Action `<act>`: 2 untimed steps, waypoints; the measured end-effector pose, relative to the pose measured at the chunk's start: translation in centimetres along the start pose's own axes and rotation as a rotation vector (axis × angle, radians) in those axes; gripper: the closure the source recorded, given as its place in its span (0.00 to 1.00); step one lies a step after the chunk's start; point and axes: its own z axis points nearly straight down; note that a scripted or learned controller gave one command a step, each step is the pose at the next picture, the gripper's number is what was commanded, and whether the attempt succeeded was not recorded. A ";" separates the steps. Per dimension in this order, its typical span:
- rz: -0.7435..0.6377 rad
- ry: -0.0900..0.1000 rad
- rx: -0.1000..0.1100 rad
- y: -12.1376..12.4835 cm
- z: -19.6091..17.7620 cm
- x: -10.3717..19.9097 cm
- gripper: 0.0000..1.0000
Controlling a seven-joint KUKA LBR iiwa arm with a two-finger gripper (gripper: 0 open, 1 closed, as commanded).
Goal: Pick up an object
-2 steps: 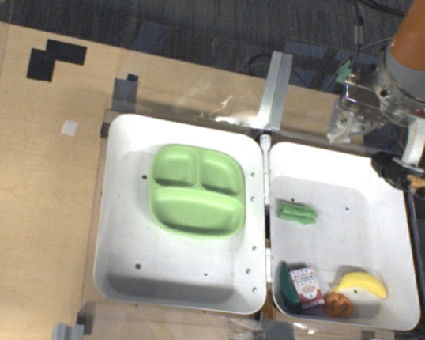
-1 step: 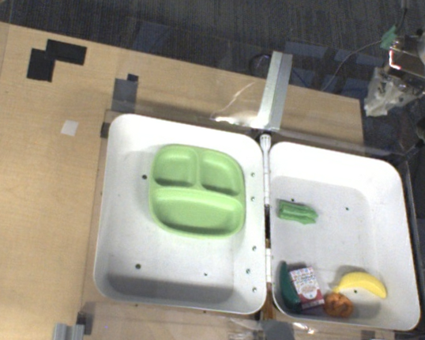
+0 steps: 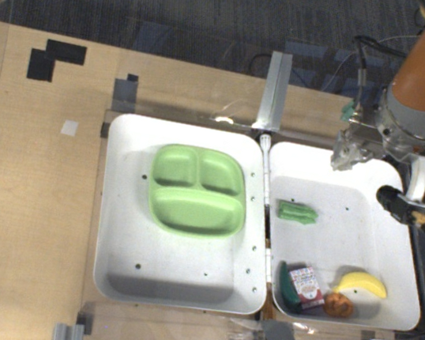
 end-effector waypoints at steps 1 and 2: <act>0.012 0.000 -0.004 5.3 -10.6 2.2 1.00; -0.040 0.000 0.000 2.1 2.6 2.6 1.00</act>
